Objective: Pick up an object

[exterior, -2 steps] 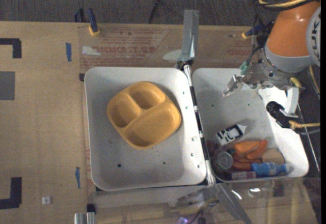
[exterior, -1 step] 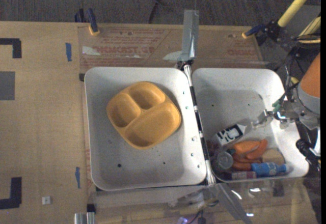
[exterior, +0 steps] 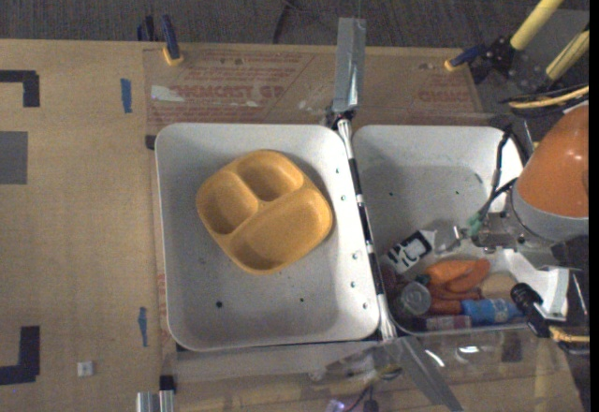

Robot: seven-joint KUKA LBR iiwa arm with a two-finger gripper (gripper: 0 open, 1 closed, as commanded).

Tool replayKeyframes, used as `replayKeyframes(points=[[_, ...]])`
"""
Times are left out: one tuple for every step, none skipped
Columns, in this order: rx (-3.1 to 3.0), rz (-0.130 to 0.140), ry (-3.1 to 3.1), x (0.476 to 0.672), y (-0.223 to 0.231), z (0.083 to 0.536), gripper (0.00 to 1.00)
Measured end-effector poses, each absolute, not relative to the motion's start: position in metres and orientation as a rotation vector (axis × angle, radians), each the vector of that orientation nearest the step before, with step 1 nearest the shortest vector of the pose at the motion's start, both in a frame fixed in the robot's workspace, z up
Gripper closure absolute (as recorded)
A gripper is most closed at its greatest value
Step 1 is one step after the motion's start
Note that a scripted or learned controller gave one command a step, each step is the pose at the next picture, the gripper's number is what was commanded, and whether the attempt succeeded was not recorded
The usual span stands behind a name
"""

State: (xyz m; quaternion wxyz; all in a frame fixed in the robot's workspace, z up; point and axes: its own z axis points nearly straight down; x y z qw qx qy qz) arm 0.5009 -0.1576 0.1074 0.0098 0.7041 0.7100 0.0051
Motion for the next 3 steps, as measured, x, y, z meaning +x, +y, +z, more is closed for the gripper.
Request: replayKeyframes(points=[[2.265, 0.004, 2.169, 0.601, -0.172, 0.087, 0.0], [2.011, 0.002, 2.405, 0.637, -0.189, 0.159, 0.0], [2.205, 0.0, 2.237, 0.613, -0.169, 0.091, 0.0]])
